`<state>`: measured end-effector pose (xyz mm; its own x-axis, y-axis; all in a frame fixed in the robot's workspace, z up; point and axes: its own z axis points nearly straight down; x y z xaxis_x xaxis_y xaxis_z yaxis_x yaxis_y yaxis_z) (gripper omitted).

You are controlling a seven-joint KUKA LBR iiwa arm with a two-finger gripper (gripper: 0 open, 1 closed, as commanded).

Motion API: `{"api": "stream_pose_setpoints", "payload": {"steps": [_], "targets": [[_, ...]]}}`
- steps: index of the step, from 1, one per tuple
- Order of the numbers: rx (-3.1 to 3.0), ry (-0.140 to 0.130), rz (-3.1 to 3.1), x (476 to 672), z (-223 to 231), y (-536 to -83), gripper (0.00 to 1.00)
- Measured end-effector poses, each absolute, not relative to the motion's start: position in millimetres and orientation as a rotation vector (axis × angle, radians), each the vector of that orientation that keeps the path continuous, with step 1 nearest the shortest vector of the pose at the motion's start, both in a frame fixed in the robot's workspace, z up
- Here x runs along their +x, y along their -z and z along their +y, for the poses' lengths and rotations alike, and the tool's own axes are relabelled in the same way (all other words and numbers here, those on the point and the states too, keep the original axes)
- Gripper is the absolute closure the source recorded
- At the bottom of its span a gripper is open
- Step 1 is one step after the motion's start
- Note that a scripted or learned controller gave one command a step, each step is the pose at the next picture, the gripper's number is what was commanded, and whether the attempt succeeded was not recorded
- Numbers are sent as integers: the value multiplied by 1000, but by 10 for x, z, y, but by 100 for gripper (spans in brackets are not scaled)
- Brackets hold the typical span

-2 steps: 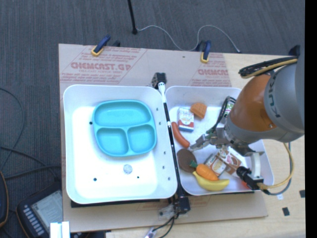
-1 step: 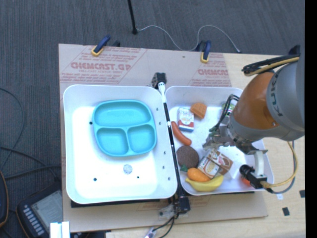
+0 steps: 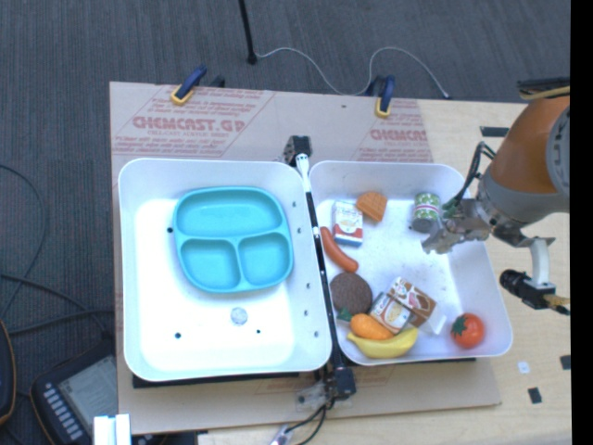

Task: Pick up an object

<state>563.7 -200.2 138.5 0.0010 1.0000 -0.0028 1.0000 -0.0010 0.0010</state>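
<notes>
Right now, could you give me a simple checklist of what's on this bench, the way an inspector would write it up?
Surface: brown board printed with red lettering, bearing two white bins side by side.
Job's things: right bin holds a small tin can, red carton, sausage, brown patty, carrot, banana, snack box, tomato and an orange pastry-like piece.
Clutter: left bin holds a blue divided plate.
Grippers: gripper low over the right bin beside the can; finger state unclear.
Cables: thin wire looping behind the board.
Surroundings: grey carpet; two clamps on the board's far edge.
</notes>
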Motion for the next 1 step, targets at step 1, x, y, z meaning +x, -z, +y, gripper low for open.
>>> {"api": "stream_pose_setpoints", "payload": {"steps": [1], "targets": [[2221, 2, 2220, 5636, -1997, -1380, 0]]}}
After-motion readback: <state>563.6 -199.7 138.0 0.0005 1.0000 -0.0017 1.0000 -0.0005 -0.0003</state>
